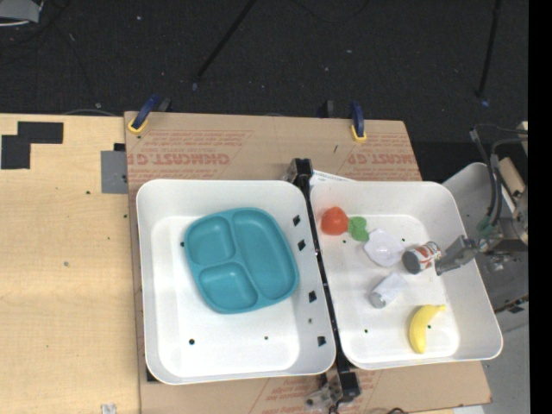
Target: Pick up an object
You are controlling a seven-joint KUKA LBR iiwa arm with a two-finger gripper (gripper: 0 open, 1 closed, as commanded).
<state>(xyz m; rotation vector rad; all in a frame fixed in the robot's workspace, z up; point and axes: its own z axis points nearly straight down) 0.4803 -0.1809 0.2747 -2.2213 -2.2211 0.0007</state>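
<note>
- Where the arm reaches in from the right, the gripper [434, 261] sits low over the right bin [470, 231], near its right wall; whether it is wide or narrow I cannot tell.
- Touching or just beside the gripper's tip lies a small can [420, 256] with red and white markings and a dark end; I cannot tell whether it is gripped.
- Just left of the can rests a crumpled clear plastic piece [382, 248].
- Below that lies a small grey-and-white cylinder [385, 291], tilted.
- Toward the bin's near right corner lies a yellow banana [423, 326], well apart from the gripper.
- At the bin's far left sit a red ball [335, 222] and a green object [357, 228], touching or just beside each other.
- Beside it, the left bin [172, 317] holds a teal divided plate [240, 260] with three compartments.
- Both bins rest on brown cardboard [259, 149] clamped to the worktop [60, 274].
</note>
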